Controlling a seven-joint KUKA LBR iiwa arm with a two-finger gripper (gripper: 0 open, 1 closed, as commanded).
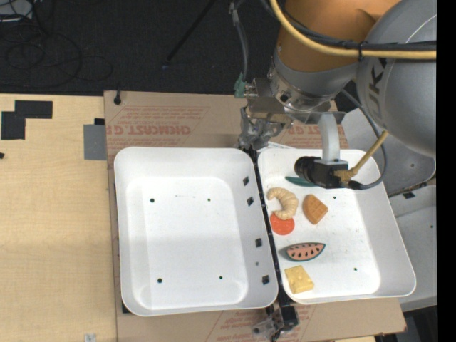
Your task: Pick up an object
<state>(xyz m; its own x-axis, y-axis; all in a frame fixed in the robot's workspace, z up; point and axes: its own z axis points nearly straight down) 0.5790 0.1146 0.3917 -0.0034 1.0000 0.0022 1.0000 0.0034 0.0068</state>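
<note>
camera view: curled beige shrimp-like toy [285, 201], flat red disc [282, 226], tan bread chunk [315, 209], watermelon slice [305, 251], yellow cheese wedge [299, 279], all clustered at left of the glossy right bin [385, 262]. gripper [256, 137] up over the bins' far shared corner, grasp state hard to tell. left bin [135, 191] alongside, brown cardboard [178, 123] beneath.

Robotics lab: cardboard-topped bench [171, 116], loose cables [43, 20].

Light wooden tabletop [50, 212] carrying a cardboard sheet and two white bins.

The brown cardboard sheet [178, 123], printed with red lettering, lies flat on the tabletop; the left bin [132, 226] and right bin [388, 262] sit on that sheet, touching side by side. Black and grey patches [92, 141] mark the tabletop left of the sheet.
</note>
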